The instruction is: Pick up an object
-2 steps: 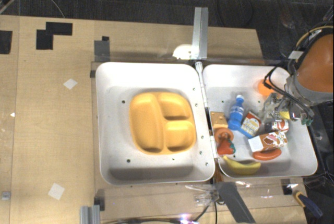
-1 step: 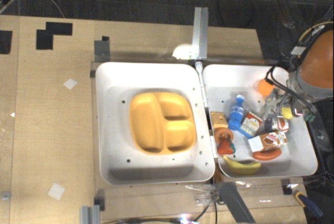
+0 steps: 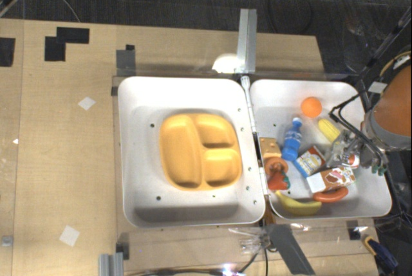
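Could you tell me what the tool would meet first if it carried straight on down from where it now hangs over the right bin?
Probably the small printed carton lying by the red sausage-shaped toy; the tool sits just above it. Depth is hard to judge from this slanted view, so the yellow corn toy nearby could be touched instead.

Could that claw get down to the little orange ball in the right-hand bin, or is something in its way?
Probably yes. The orange ball lies by itself on bare bin floor near the back of the right bin, apart from the pile of items. The claw is low in the same bin, a short way off, and nothing lies over the ball.
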`<state>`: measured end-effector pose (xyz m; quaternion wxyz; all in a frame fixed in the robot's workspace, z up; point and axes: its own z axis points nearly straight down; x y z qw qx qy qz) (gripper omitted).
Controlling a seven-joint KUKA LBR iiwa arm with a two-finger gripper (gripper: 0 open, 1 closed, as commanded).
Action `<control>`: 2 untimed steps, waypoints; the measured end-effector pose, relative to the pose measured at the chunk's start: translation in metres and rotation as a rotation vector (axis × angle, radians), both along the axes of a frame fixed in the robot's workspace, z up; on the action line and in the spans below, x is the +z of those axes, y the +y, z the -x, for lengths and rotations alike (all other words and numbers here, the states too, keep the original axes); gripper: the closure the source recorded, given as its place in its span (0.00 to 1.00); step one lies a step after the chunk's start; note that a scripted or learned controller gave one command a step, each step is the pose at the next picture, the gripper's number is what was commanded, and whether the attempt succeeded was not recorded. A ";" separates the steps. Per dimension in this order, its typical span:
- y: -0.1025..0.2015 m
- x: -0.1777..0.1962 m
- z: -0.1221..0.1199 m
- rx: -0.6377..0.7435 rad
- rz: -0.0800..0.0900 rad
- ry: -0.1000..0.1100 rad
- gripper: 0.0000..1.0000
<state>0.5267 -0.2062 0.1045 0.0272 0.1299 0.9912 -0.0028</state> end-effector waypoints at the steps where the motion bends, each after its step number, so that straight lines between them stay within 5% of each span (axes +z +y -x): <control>1: 0.004 -0.013 0.009 0.002 -0.011 0.030 0.00; 2: 0.001 -0.015 -0.038 -0.126 -0.014 0.038 0.00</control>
